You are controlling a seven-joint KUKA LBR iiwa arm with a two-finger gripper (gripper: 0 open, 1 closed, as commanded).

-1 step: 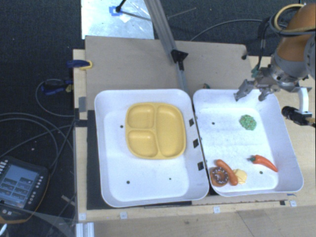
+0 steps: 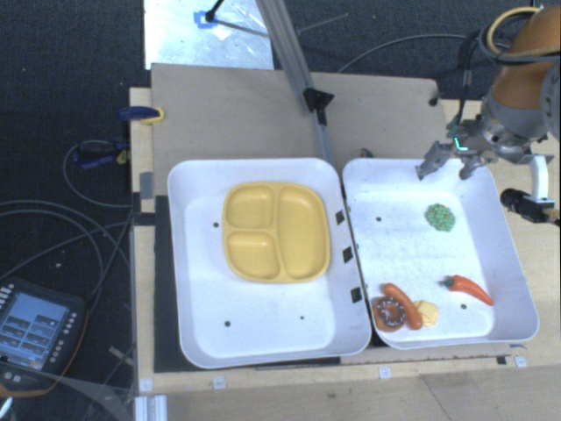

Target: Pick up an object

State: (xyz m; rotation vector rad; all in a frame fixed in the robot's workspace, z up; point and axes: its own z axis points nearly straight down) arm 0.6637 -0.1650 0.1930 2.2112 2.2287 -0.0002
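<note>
You see the left bin point(image 2: 202, 323) holding a yellow plate point(image 2: 275, 232); the right bin point(image 2: 500, 235) holds broccoli point(image 2: 440, 217), carrot point(image 2: 469, 288), sausage point(image 2: 401, 304), donut point(image 2: 387, 313). The gripper point(image 2: 450, 167) hangs spread, gripping nothing.

A robotics lab: teach pendant point(image 2: 31, 323), loose cables point(image 2: 83, 191), tripod leg point(image 2: 285, 38).

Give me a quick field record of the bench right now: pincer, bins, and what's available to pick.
pincer: open, fingers spread, holding nothing, over the far edge of the right bin
right bin: holds four items
green broccoli-like piece: nearest the pincer
orange carrot: near right side
red sausage: near corner, touching the donut
chocolate donut
small yellow piece: beside the sausage
left bin: holds a yellow divided plate
</note>
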